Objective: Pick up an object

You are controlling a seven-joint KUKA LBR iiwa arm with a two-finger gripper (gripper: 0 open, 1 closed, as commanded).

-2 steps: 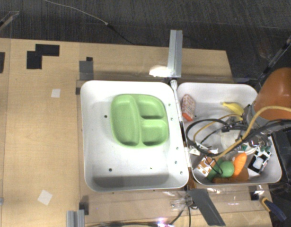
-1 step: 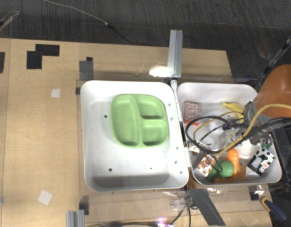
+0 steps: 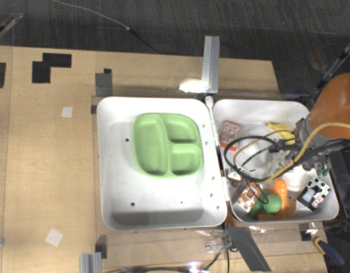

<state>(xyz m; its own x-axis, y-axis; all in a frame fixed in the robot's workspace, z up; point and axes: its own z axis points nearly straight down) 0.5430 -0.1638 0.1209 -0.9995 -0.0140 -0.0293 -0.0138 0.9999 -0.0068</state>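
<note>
The gripper (image 3: 288, 166) hangs low in the right bin (image 3: 260, 108), over clutter near the carrot (image 3: 281, 191); I cannot tell its state. Next: descend and grasp.

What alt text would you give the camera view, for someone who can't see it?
A grey robot arm with an orange band reaches from the right over the right bin, cluttered with small objects and looping cables. The left bin holds a green divided tray.
</note>
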